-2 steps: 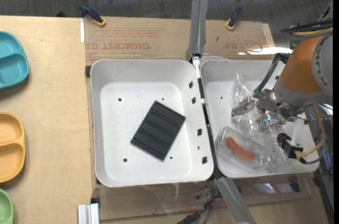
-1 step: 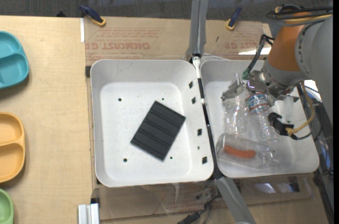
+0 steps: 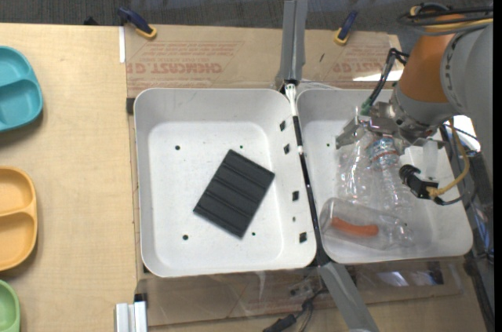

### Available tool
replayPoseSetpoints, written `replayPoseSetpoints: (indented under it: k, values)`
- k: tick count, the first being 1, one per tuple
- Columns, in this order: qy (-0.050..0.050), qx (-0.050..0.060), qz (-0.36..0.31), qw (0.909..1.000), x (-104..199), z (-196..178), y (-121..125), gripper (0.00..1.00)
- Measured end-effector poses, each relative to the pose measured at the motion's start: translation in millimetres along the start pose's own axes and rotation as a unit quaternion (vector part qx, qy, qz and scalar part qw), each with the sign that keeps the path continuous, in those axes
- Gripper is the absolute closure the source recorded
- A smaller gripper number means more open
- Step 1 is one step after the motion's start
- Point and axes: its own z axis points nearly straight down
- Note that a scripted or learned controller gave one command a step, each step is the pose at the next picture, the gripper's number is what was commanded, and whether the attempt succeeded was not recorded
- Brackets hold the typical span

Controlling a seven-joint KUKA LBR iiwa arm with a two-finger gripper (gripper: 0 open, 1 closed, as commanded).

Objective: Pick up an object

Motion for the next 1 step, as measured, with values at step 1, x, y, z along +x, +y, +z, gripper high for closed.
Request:
replayPoseSetpoints:
  k: [1]
  values:
    - [0.000,-0.001,-0.070,0.9975,57.1,-91.0,24.2,1.00]
